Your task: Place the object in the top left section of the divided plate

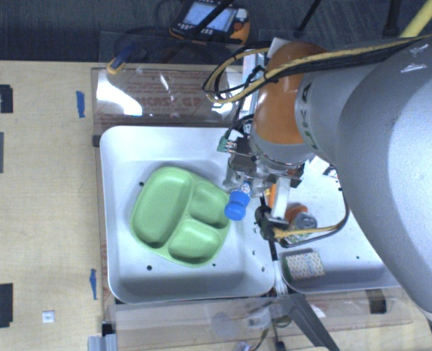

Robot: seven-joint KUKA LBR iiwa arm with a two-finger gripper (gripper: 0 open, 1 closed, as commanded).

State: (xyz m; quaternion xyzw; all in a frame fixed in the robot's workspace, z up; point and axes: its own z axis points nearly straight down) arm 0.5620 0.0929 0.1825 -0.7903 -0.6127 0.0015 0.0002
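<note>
A light green divided plate [173, 214] lies in the left white bin [124, 159], tilted in the view, with one large section and two smaller ones. My gripper [239, 196] hangs over the plate's right edge, under the grey arm with its orange band. A small blue object [235, 208] with a round blue end sits right at the gripper's tip, above the plate's rim. The arm hides how the object meets the fingers.
The right bin [347, 265] holds an orange item [297, 214] and a flat speckled packet [304, 265], partly under the arm. Black cables hang off the wrist near the divide between the bins. A clear plastic sheet lies behind the left bin.
</note>
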